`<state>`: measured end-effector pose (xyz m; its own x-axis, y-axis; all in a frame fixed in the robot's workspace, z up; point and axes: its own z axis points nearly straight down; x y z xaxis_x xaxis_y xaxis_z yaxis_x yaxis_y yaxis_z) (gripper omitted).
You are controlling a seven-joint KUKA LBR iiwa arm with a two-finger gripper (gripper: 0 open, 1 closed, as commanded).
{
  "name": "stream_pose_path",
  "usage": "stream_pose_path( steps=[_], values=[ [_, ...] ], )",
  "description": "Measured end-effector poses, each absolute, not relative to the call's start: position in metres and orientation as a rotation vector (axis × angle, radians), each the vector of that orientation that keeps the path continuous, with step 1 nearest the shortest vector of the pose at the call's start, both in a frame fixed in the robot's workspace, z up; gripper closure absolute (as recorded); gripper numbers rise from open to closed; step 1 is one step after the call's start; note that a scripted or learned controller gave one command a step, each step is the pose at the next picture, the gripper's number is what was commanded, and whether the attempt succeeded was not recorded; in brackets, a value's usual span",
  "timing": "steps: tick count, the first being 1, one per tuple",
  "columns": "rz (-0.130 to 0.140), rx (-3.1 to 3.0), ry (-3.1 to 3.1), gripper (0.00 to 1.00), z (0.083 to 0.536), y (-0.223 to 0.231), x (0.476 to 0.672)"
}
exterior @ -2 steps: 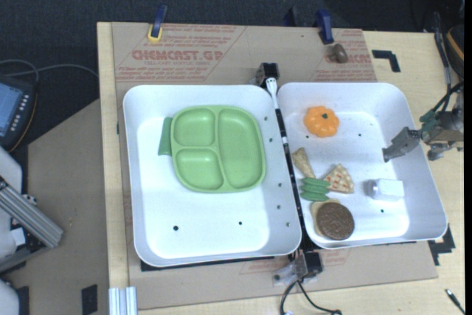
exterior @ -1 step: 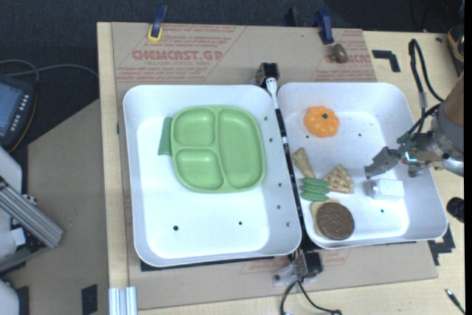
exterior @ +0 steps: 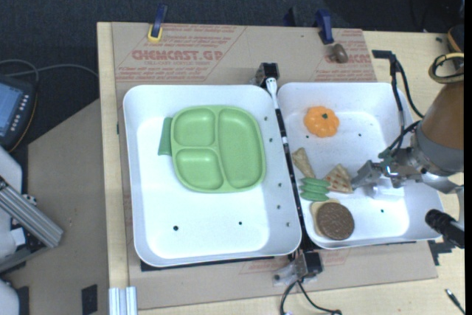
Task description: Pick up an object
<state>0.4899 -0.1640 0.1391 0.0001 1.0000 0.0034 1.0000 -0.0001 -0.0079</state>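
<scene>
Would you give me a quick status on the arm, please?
Gripper low in right bin, nothing held. Nearest: tan wedge. Green pods and brown disc crowd beside it.

Red print "CHEMCAST. G P" readable on brown cardboard sheet (exterior: 221,48) under bins, at top left, with smaller lines above and below too faint to read. Same red print repeated at top right near clamp (exterior: 323,26), partly hidden, illegible.
</scene>
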Motion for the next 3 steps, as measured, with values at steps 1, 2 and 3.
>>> stream_pose_path(
  steps=[1, 2, 3],
  values=[
    [-0.005, -2.233, -2.228, 0.00, 0.103, -0.166, 0.493],
    [-0.006, -2.243, -2.233, 1.00, 0.115, -0.169, 0.494],
    [-0.003, -2.224, -2.226, 1.00, 0.158, -0.167, 0.497]
  ],
)
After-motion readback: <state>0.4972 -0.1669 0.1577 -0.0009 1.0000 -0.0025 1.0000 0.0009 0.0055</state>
